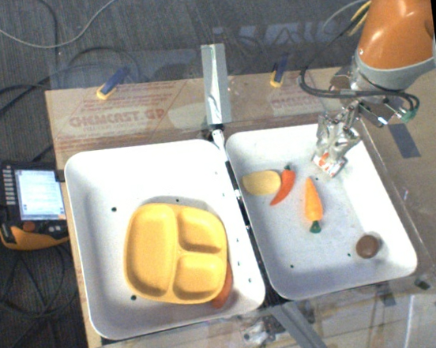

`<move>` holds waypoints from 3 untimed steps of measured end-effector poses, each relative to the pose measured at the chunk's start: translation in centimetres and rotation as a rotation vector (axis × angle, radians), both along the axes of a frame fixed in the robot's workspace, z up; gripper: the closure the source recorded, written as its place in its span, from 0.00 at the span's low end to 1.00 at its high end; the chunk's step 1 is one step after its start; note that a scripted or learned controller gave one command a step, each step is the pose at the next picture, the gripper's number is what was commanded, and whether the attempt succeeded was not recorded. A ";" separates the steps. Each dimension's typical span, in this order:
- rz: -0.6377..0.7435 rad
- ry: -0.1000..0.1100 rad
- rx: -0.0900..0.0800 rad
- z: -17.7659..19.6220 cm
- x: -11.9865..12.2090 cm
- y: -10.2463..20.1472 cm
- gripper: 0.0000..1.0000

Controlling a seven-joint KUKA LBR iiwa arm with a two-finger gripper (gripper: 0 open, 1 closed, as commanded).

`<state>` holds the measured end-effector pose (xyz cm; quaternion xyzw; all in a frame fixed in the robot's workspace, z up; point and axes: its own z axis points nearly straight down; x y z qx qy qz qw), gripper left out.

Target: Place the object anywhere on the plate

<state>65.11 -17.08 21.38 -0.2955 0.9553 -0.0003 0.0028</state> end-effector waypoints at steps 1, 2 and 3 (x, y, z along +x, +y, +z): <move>0.135 0.000 -0.001 0.6 1.9 -1.1 1.00; 0.306 0.000 -0.001 0.1 1.9 -5.2 1.00; 0.331 -0.001 -0.002 8.6 1.9 -5.1 1.00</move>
